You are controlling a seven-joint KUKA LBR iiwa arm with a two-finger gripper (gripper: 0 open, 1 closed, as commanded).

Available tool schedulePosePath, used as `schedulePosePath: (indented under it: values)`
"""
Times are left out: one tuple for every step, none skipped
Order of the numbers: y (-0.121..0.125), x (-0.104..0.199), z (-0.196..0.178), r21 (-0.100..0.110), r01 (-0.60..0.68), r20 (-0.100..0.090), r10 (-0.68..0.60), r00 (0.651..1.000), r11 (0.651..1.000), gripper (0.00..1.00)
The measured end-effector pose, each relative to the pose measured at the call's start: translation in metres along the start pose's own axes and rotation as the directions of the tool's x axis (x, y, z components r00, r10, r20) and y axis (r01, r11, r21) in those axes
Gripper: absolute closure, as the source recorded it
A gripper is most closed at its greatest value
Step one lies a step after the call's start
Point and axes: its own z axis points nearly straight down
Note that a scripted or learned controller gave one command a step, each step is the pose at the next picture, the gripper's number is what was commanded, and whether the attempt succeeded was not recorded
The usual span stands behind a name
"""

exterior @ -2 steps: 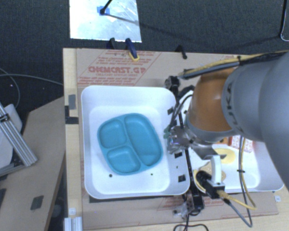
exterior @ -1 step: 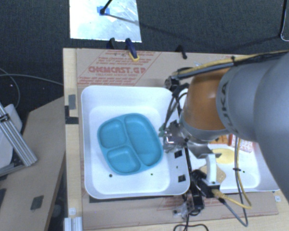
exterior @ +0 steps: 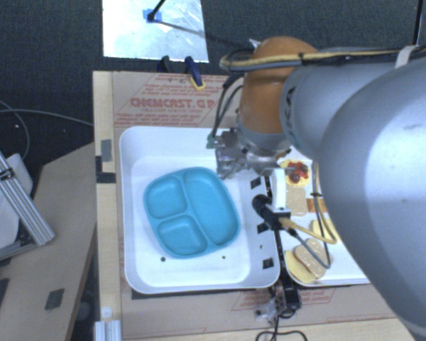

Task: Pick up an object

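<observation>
Camera view: gripper (exterior: 231,163) hangs over the left bin (exterior: 138,261), just above the far-right rim of the blue divided plate (exterior: 191,211). Can't tell its state. Nothing visibly held. Looks like approach phase; next move needs descent onto the plate rim and a firm pinch.

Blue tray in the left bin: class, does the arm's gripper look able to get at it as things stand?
Probably yes. The blue tray lies flat and uncovered in the left bin, and the gripper is just above the tray's far right edge, with nothing between them.
</observation>
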Motion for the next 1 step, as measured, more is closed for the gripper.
schedulePosePath:
  values:
    - [0.0715,0.0325,-0.1504,-0.014,0.001,-0.003,-0.001,1.000,1.000,1.00]
